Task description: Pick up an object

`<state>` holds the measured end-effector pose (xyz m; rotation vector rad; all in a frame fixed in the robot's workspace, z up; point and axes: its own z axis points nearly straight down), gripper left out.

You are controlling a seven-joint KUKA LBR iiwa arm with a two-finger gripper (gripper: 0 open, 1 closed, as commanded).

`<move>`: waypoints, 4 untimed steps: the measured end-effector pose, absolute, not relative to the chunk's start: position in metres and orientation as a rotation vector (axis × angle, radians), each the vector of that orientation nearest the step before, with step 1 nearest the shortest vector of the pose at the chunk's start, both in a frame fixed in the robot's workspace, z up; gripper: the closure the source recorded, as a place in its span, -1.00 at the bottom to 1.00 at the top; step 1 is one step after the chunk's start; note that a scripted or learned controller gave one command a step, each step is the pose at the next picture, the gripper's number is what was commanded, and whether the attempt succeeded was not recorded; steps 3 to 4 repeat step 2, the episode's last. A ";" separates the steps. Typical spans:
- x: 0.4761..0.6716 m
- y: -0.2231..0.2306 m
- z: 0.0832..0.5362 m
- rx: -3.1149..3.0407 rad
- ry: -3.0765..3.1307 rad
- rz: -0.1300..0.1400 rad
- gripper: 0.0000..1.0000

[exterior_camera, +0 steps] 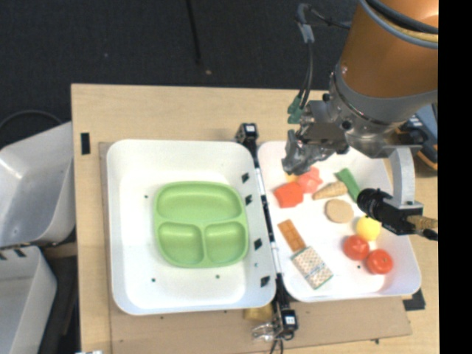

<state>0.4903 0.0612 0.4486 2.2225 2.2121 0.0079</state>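
My gripper [298, 162] hangs low over the far left corner of the right bin [402, 286], under the grey wrist and orange arm. Right below and in front of it lie a pinkish-red piece [310, 177] and a red-orange block [290, 194]. The gripper's tip hides part of the pinkish piece, and whether it touches it I cannot tell. A beige cone [330, 190] and a green stick [346, 178] lie just to the right.
Also in the right bin: a tan round disc [339, 211], a yellow ball [368, 229], two red tomatoes [355, 247] [380, 261], an orange wafer [292, 234] and a checkered packet [312, 265]. The left bin [125, 271] holds a green divided plate [200, 223].
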 end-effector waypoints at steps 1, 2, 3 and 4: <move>0.489 0.136 0.376 2.215 2.234 -0.008 1.00; 0.490 0.088 0.461 2.221 2.213 0.011 1.00; 0.490 0.088 0.461 2.221 2.213 0.011 1.00; 0.490 0.088 0.461 2.221 2.213 0.011 1.00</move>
